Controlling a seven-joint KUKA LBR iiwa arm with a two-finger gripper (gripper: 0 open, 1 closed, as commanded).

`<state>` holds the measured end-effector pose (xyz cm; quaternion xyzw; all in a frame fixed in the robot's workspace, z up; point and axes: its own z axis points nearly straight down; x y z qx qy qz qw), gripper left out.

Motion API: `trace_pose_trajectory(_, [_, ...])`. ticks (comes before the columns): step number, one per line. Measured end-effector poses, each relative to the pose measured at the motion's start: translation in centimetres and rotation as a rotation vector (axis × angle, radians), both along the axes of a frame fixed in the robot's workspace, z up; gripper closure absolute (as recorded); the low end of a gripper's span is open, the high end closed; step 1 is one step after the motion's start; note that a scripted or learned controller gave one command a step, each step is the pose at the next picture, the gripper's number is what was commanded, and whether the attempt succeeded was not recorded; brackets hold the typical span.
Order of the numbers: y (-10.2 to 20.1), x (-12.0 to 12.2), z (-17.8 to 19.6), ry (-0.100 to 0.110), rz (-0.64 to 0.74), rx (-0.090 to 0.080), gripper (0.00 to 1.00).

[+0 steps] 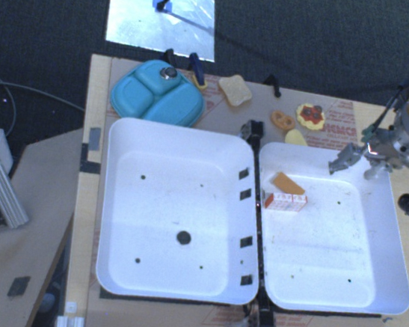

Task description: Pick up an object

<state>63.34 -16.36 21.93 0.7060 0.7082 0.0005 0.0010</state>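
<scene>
An orange wedge [288,184] lies in the right bin [367,295] near its far left corner. Just in front of it, touching it, is a small white box with red print [286,201]. A small dark round object [183,237] sits in the left bin [123,261]. My gripper [359,164] hovers over the right bin's far right rim, its two grey fingers spread apart with nothing between them. It stands well to the right of the wedge and box.
Behind the bins on the cardboard lie a blue divided dish [158,93], a toast slice [235,90], a small pretzel-like piece [282,119], a round toy pizza [311,116] and a yellow piece [296,137]. A black divider [253,204] runs between the bins.
</scene>
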Motion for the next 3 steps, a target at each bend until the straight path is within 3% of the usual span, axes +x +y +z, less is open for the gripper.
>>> trace_pose_trajectory(1, [-3.4,-8.0,-13.9,0.003,-0.01,0.001,0.0])
trace_pose_trajectory(2, [6.2,-5.1,-6.8,-0.007,0.01,0.002,0.0])
trace_pose_trajectory(3, [6.9,4.0,-7.5,-0.009,0.005,-0.001,0.0])
